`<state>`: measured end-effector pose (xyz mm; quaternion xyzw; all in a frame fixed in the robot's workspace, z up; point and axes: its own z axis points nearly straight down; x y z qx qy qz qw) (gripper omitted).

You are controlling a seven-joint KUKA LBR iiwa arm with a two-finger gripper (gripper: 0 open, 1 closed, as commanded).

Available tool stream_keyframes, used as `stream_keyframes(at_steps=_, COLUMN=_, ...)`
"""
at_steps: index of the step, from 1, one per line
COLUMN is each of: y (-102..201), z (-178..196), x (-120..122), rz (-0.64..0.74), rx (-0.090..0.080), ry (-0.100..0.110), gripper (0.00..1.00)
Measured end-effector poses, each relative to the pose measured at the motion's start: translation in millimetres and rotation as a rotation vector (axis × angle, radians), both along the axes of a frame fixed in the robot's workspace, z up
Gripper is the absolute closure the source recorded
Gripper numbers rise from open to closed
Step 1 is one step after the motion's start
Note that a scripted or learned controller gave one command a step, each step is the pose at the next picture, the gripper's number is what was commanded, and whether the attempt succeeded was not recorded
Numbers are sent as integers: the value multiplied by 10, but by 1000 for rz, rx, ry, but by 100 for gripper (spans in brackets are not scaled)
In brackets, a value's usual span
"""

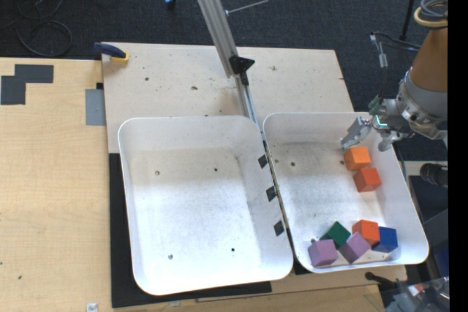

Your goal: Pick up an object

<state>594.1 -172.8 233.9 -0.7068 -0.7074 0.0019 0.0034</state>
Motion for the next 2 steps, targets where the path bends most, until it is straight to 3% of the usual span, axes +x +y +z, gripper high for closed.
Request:
stream_keyframes(at_steps=1, y=-1, z=24, x=8, rz=1, rx=-1, ry=-4, gripper=0)
stream_keyframes(at_steps=2, y=12, z=-414, x=-18, rz=0, rx=0, ry=0, gripper=0)
